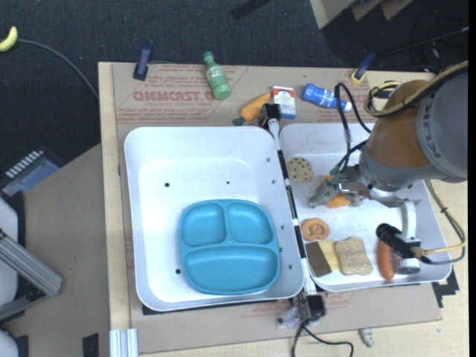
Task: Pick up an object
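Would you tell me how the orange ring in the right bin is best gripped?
Probably from straight above, pinching the ring across its outer rim, far side to near side: it lies flat, close beside the wall between the bins.

A small orange lump (340,202) lies half hidden just beneath the grey gripper (325,193); its shape is unclear.

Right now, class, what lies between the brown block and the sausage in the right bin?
In the camera view, a tan bread slice lies between the brown block and the sausage.
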{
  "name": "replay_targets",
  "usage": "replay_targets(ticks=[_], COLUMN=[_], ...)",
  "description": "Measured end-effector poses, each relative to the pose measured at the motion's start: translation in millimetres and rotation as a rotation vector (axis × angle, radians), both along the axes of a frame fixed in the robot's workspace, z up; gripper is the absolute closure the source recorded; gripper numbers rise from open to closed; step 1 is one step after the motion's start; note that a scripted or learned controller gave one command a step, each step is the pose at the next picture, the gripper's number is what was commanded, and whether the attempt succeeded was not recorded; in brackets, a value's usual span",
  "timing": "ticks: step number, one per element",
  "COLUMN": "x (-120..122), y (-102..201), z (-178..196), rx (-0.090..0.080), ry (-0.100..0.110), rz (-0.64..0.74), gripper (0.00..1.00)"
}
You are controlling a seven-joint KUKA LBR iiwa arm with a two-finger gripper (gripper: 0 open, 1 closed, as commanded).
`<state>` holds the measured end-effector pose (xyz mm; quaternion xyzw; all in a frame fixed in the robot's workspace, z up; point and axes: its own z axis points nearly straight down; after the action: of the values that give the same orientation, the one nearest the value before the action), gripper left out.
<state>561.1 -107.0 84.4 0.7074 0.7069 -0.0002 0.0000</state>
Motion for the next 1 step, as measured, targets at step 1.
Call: replay_targets(ticks=[1], x=[38.6], y=[5.0], z=[0.3], rx=[0.0], ry=[-0.002], rz=[0.001], gripper=[0.0])
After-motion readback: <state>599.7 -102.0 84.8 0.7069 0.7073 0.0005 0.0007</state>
